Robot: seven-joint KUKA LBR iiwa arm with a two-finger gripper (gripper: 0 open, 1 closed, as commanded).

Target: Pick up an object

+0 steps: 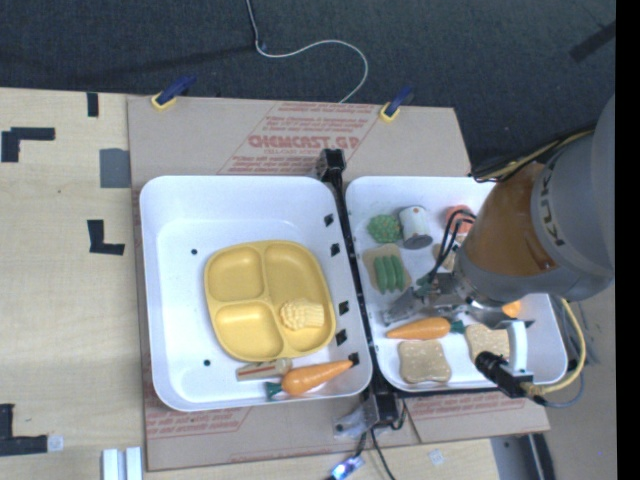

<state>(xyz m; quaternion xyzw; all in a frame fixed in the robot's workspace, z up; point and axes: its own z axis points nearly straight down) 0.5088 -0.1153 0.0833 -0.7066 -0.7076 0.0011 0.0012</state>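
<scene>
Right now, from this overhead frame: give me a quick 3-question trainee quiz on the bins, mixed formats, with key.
1. True or false: the corn cob lies in a compartment of the yellow divided plate.
2. Where does the carrot in the left bin lie?
A. on the plate
B. by the bin's near edge, beside the plate
C. outside the bin
3. Fill in: in the right bin, the bread slice lies just below a second ____.

Key: 1 true; 2 B; 3 carrot.

A thick grey arm (590,218) wears an orange band (505,230), with black and yellow cables alongside.
</scene>
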